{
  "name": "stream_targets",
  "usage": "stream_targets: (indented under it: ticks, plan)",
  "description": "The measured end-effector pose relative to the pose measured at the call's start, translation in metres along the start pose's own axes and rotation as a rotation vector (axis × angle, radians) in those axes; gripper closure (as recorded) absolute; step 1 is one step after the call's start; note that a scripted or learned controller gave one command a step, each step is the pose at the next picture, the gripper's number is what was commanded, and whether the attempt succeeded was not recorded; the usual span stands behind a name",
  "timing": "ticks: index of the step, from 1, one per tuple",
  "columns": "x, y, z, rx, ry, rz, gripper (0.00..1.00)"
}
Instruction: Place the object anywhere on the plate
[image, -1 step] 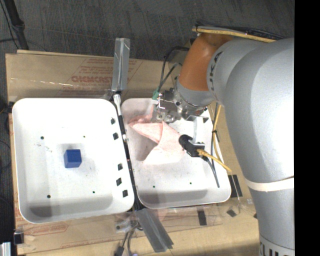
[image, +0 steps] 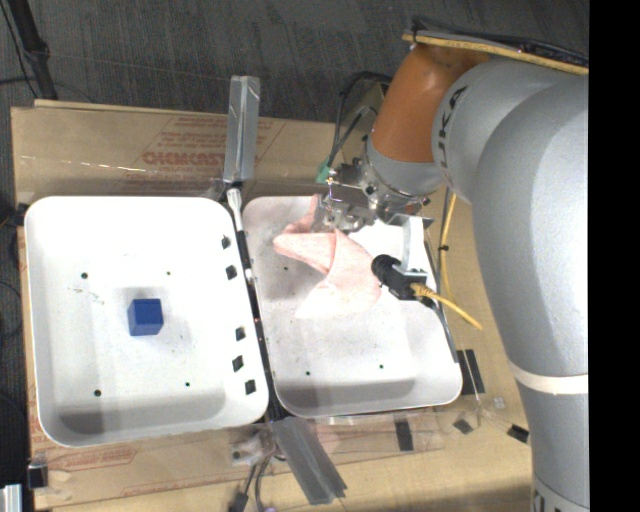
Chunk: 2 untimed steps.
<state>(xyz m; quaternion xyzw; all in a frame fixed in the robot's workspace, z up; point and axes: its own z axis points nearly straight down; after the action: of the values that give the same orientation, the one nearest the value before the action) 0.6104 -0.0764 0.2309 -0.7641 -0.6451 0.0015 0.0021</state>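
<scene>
So the surface (image: 80, 130) here is covered in brown cardboard, with dark carpet-looking floor behind it. Two white bins sit side by side on it. The left bin (image: 60, 240) has a small blue cube (image: 146, 316) sitting roughly mid-floor, well apart from everything else. The right bin (image: 420, 380) holds a pale pink plate (image: 335, 270) toward its far end. The arm (image: 520, 200) comes in from the right, and the tool (image: 345, 208) hangs over the plate's far edge. Can't tell how its grip is set from here.
</scene>
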Motion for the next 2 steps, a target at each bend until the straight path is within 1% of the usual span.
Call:
stream_targets:
  ticks: [1,2]
  plan:
    - [0.054,-0.009,0.004,0.003,-0.001,-0.408,1.00]
    - [0.111,-0.032,0.003,0.001,-0.002,-0.813,1.00]
